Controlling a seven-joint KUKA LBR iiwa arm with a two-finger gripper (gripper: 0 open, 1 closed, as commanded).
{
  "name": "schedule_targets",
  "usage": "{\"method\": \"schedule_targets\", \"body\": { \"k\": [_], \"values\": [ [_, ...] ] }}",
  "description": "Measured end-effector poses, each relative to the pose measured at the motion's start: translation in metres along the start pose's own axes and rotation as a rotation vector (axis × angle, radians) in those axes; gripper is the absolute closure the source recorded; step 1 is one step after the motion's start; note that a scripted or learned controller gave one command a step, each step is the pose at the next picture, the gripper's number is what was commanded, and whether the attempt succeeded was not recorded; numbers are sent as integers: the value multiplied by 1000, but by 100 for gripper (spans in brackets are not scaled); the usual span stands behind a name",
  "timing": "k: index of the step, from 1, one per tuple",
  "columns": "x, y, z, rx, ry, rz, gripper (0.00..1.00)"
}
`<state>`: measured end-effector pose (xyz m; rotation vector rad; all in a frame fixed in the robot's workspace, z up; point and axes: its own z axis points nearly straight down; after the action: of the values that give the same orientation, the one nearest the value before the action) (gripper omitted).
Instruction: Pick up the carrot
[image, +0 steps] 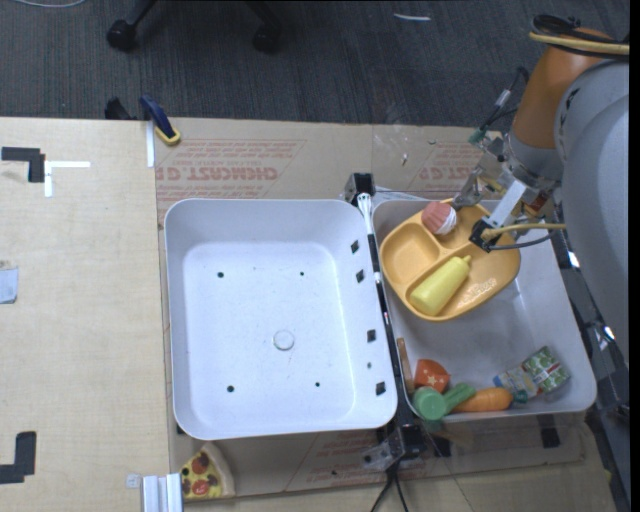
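Note:
The carrot (486, 401), orange with a green leafy top, lies along the near wall of the right bin (560, 330). My gripper (474, 220) hangs far from it, over the back of that bin at the far rim of a yellow divided plate (480, 292). Its fingers stand open with nothing between them. A pink round toy (438, 216) sits on the plate just left of the fingertips.
A yellow bottle (440, 283) lies on the plate. An orange-red toy (431, 374) sits beside the carrot's top, and a green packet (540, 372) lies at its right. The left bin (190, 300) has a small disc (284, 341) at its middle. A pizza-slice toy (200, 475) lies on the bench.

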<state>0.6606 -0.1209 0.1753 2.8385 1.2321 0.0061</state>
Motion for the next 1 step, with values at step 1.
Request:
{"method": "schedule_targets", "body": {
  "k": [1],
  "values": [
    [-80, 57, -50, 44, 14, -43, 0]
  ]
}}
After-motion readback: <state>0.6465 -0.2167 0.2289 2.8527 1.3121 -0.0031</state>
